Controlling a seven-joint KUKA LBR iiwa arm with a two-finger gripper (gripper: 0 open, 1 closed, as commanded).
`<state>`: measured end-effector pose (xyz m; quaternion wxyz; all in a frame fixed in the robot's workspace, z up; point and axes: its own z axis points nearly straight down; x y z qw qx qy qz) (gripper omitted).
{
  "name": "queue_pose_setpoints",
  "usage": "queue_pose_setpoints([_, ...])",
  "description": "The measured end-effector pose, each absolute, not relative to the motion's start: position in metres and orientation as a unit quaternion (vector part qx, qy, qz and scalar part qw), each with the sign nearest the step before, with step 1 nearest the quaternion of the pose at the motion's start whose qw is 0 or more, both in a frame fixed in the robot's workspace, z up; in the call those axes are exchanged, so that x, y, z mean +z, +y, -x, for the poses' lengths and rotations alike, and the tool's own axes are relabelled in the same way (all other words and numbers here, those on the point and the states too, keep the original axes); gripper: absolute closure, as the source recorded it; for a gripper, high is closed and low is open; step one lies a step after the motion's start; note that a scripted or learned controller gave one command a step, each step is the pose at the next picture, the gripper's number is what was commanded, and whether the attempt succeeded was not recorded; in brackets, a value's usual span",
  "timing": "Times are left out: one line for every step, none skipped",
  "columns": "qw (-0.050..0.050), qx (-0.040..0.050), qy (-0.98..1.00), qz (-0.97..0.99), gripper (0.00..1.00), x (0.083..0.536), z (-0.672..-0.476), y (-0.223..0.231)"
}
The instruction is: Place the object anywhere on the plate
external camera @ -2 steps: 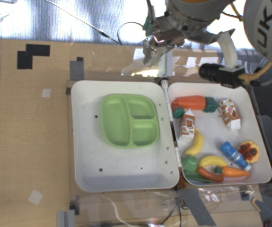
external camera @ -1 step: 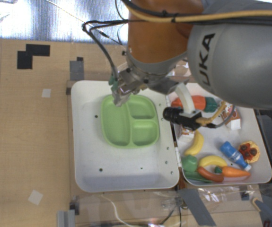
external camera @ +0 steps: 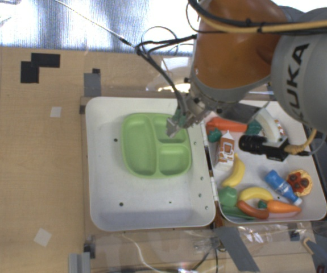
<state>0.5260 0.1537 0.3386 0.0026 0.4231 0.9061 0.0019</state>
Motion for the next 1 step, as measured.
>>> queue_pose_setpoints([0.005,0.0010,0.988,-0.153,1.00,0.3769,-0.5465,0.0437])
